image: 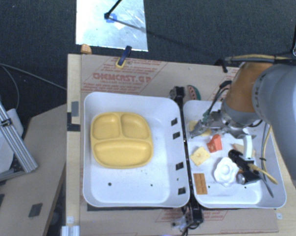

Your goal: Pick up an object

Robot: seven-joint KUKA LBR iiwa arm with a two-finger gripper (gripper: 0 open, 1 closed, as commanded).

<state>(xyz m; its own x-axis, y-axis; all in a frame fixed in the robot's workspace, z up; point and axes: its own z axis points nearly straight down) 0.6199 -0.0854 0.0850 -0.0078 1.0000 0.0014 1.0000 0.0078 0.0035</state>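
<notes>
Jaws (199,128) low in right bin (269,193), beside red block (215,143)

Left bin (139,102) holds a yellow divided tray (121,140), flat, sitting toward its upper left. Both bins rest on a cardboard sheet (140,75) with red print. A blue-and-yellow clip (123,57) lies on the sheet's top edge; a small tan block (86,49) sits at its top-left corner. Above that, a shiny foil square (112,19) lies on dark carpet (34,32). Aluminium rail (10,133) slants along the left edge, beside the wooden bench (43,159). Black cable (12,80) runs over the carpet at left.
</notes>
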